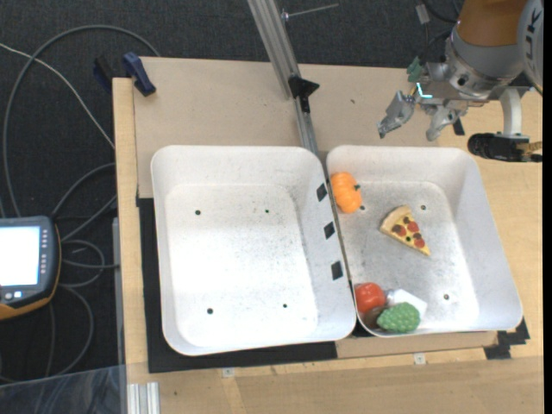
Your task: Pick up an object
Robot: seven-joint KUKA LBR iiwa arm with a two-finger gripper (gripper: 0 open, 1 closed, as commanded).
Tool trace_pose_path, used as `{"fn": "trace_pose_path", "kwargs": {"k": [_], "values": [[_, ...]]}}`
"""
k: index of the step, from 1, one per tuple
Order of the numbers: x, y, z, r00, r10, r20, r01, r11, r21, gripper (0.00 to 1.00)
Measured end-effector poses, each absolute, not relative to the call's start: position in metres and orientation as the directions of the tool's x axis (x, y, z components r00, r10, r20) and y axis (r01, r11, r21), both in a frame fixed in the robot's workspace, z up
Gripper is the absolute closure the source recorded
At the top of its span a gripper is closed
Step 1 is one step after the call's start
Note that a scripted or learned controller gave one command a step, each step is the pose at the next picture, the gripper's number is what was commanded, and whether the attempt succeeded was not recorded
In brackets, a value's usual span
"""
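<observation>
Scanning for anything readable and coming up short: no words, brands, numbers or signs can be made out anywhere. The handheld screen (21,261) at the left edge glows pale, its contents too washed out to read. The black marks on the bin divider (329,229) are plain patches, not lettering.

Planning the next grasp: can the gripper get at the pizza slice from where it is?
Probably yes. The pizza slice lies flat on the right bin floor, apart from the orange toy, nothing over it. The gripper hangs open above the bin's far edge.
</observation>
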State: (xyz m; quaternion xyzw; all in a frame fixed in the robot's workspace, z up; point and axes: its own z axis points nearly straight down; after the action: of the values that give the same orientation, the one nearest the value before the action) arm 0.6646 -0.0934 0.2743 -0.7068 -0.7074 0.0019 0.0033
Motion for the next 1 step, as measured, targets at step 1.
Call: {"fn": "trace_pose_path", "kwargs": {"k": [1], "values": [[0.6653, -0.0935, 0.2775, -0.002, 1.0, 0.001, 1.0, 0.002, -0.003, 0.0]]}}
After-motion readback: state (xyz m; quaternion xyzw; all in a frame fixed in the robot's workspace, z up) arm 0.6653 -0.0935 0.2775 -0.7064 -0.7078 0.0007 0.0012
